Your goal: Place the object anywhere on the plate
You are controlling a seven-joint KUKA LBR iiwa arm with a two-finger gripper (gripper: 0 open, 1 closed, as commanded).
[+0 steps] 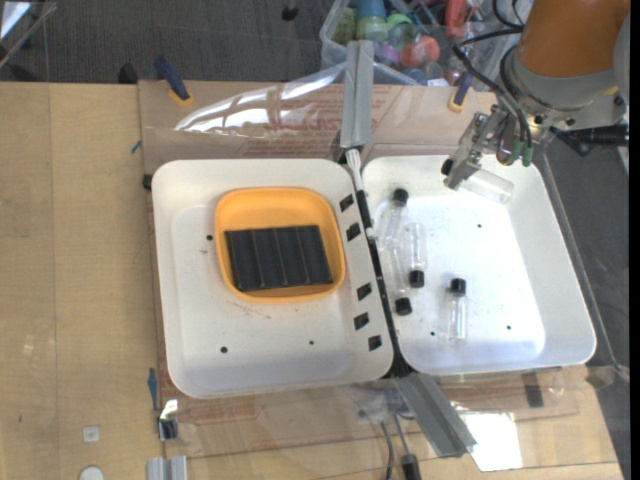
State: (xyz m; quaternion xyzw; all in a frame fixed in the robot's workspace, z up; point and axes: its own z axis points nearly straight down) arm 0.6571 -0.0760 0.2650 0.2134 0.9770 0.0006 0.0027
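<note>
Plate (280, 208), orange and rounded, sat in the left bin (190, 348) and carried a dark ribbed block (277, 256) across most of its floor. Beyond the divider from the plate, the right bin (560, 308) held several clear vials with black caps: one (456, 308) lay nearest the camera with its cap pointing away, its long axis running roughly near-to-far; others (408, 253) lay close to the divider on similar lines. Farthest from the plate, at the right bin's back rim, the gripper (462, 171) hung over a clear vial (490, 183) that lay tilted, its long axis running across the bin, slanting slightly. I could not tell how far the jaws stood apart, nor whether that vial was between them or merely beside them.

The risk, as I judged it: the smooth, round glass could roll or slip from a loose pinch, and the block left little bare plate, so a released vial might roll off the plate.
</note>
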